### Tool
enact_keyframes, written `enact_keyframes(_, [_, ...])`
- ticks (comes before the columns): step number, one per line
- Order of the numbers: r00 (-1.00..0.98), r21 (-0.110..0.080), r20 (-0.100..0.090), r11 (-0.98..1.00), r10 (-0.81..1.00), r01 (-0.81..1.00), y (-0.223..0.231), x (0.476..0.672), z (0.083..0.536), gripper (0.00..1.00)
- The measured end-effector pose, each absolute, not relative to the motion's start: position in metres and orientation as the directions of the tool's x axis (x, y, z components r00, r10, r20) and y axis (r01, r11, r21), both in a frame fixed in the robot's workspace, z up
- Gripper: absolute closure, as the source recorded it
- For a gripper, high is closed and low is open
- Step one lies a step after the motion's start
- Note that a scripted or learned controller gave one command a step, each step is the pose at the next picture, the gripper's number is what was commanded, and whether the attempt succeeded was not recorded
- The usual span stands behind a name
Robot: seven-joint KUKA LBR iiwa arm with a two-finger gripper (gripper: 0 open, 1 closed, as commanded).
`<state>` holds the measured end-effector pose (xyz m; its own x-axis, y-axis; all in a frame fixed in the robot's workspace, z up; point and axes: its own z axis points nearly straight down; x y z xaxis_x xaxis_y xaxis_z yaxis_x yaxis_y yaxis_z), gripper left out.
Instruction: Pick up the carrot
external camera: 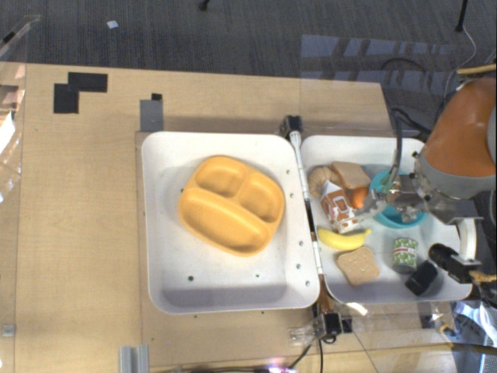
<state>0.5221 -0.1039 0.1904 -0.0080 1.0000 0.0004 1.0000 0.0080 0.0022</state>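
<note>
Carrot (358, 197) hemmed: carton (339, 208) left, hand (390, 200) right, banana (344, 239) below.

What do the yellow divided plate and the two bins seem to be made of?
The yellow divided plate looks like moulded plastic with a matte to satin finish: even colour, rounded compartment ridges, soft highlights. The left bin and right bin look like thin formed white plastic, smooth with a slight sheen and rounded corners, though painted metal cannot be ruled out.

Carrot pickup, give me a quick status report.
Gripper low in right bin, beside carrot. Carrot not visibly gripped. Carton, bread crowd carrot. Banana nearby.
</note>
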Motion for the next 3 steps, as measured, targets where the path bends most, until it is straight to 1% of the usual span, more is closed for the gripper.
enact_keyframes(1, [0.099,0.032,0.004,-0.099,0.995,0.995,-0.09,0.568,0.118,0.0])
enact_keyframes(2, [0.335,0.044,0.024,-0.335,0.942,0.941,-0.14,0.599,0.109,0.0])
enact_keyframes(3, [0.447,0.02,0.03,-0.447,0.894,0.894,-0.162,0.627,0.107,0.0])
